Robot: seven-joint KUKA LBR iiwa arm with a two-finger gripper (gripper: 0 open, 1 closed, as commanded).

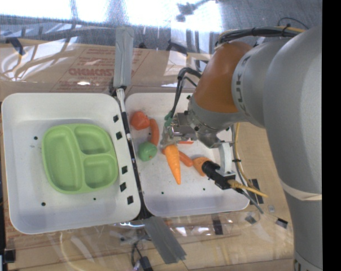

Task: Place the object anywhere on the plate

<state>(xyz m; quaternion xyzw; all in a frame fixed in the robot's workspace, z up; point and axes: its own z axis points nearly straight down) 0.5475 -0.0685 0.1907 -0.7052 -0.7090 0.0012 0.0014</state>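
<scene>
One toy carrot (173,161) lies center-right of frame in the right bin (159,205), its wide top just under the end effector (174,133); can't tell if it's gripped or how far open. Green ball (147,151) & orange pieces nearby. Green plate (80,157) sits in left bin (18,208).

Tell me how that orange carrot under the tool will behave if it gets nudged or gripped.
The carrot looks like a rigid toy, so probably stiff and light. Its tapered, rounded shape may roll or pivot when pushed. The glossy surface could slip from the tool.
</scene>
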